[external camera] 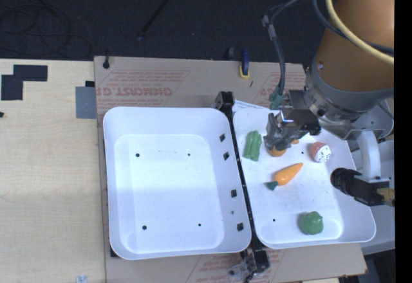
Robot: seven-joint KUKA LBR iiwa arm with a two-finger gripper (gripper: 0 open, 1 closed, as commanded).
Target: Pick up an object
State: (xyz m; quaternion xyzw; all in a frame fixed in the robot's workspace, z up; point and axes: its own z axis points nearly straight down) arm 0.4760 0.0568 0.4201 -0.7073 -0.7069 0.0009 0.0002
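Note:
My gripper (278,141) hangs low over the back of the right bin (351,233), directly over a small orange object (277,152) that peeks out beneath its tip. A green oblong piece (252,145) lies just left of it. An orange carrot (287,174) rests in the bin's middle, just in front of the gripper. A red and white round object (318,152) sits to the right. A green pepper (311,222) lies near the front.
The left bin (112,146) sits beside the right one, split from it by a black clipped divider (233,166). Both stand on a cardboard sheet (167,82). A black fixture (354,185) juts in at the right bin's edge.

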